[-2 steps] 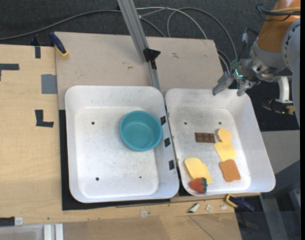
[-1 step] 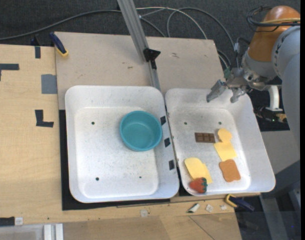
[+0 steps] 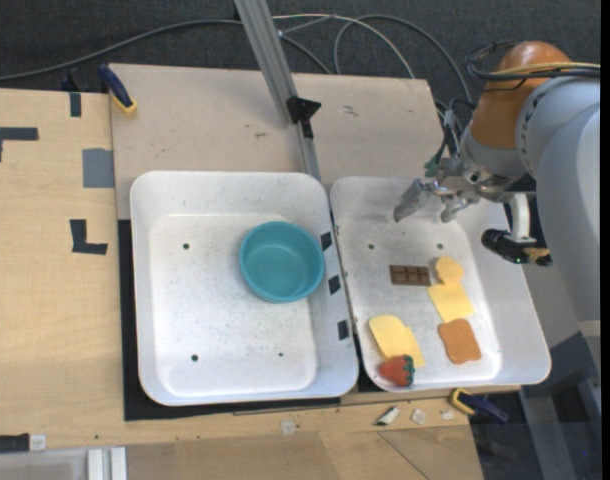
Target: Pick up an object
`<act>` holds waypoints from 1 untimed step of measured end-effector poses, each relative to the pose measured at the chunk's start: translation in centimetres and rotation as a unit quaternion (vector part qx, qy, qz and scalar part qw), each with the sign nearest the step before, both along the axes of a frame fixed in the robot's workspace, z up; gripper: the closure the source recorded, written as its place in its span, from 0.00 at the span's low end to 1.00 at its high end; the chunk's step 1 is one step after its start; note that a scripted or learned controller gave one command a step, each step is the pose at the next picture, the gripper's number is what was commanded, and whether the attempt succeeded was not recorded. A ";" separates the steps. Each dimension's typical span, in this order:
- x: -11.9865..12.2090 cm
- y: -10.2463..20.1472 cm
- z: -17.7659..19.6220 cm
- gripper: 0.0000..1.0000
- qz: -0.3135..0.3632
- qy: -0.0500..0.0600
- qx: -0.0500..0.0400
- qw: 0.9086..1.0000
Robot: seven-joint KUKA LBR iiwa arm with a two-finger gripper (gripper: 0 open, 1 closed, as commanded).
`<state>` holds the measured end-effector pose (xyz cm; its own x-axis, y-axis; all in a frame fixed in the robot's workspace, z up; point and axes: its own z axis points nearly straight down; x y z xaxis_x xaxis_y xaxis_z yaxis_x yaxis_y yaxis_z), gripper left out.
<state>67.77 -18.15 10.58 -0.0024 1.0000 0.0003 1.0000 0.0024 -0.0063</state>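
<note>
My gripper hangs over the far part of the right bin, its two grey fingers spread open and nothing between them. Below it in the same bin lie a brown chocolate bar, a small yellow piece, a larger yellow slab, an orange-brown block, a pale yellow piece and a red strawberry. The chocolate bar is nearest the gripper, a short way toward the front of the bin.
A teal bowl sits in the left bin near its right wall. A slanted metal pole rises behind the bins. Cables trail across the back. The arm's orange band is at the right.
</note>
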 end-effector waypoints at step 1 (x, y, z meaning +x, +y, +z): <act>0.0 0.1 -1.8 0.00 0.000 -0.002 -0.001 1.000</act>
